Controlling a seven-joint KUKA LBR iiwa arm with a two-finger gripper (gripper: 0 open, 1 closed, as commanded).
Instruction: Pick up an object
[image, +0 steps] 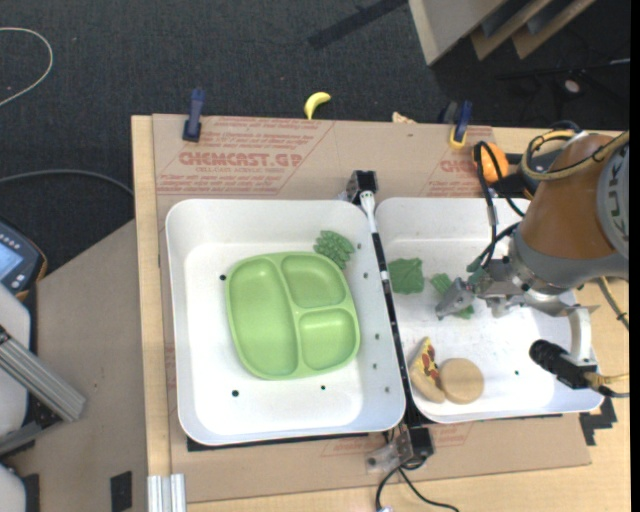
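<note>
The grey two-finger end effector (458, 298) sits low in the right white shallow bin (500, 395), at a small green leafy toy (447, 290); whether it is clenched or released I cannot tell. A good pick probably means centring on that piece, well apart from the tan round disc (462, 380), then lifting straight

My arm (560, 215) is grey with an orange band, and my tool (462, 297) is grey metal. Both bins (190, 330) are white. The tray (290, 315) is light green. Three small pieces (405, 274) are darker green. The disc (462, 380) is tan, and the toy (426, 362) beside it is yellow with red. The tabletop (250, 150) is brown with red letters.
</note>
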